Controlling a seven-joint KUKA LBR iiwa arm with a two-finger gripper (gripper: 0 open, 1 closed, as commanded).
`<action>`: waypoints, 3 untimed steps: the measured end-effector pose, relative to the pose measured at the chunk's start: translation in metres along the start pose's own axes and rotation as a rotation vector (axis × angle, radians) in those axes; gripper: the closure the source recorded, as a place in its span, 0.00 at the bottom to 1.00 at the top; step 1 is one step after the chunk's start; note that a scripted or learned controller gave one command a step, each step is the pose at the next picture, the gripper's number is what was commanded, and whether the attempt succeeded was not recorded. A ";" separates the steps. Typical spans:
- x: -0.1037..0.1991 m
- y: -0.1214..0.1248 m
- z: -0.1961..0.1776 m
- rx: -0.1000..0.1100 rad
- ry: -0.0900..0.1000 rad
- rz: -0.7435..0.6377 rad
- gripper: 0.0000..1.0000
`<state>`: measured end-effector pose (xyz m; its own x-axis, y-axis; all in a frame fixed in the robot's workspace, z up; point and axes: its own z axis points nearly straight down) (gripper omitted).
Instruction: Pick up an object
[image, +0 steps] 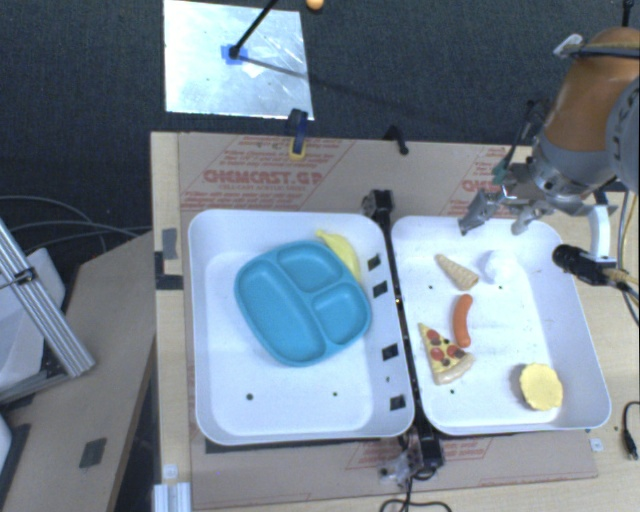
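My gripper (496, 217) hangs over the far edge of the right bin (575, 340), its two dark fingers spread open with nothing between them. Below it in that bin lie a tan cone (457, 271), a red sausage (461, 320), a pizza slice (443, 353) and a yellow round piece (540, 386). A faint white object (494, 265) rests just under the gripper. In the left bin (215, 330) a blue divided plate (301, 301) lies with a yellow banana (343, 251) tucked at its far right edge.
A black divider with clips (388, 300) runs between the two bins. A black fitting (575, 262) juts over the right bin's far right rim. A shiny sheet (240, 60) lies beyond the bench, and a metal frame (35, 310) stands at the left.
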<state>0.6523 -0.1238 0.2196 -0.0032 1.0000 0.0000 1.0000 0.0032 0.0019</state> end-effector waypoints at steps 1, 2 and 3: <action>-0.037 -0.046 0.142 0.008 0.000 0.006 0.00; 0.024 -0.022 0.134 -0.003 0.000 -0.006 0.00; 0.021 -0.022 0.123 -0.004 -0.001 -0.001 1.00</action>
<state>0.6308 -0.1032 0.0962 -0.0043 1.0000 -0.0005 1.0000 0.0043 0.0063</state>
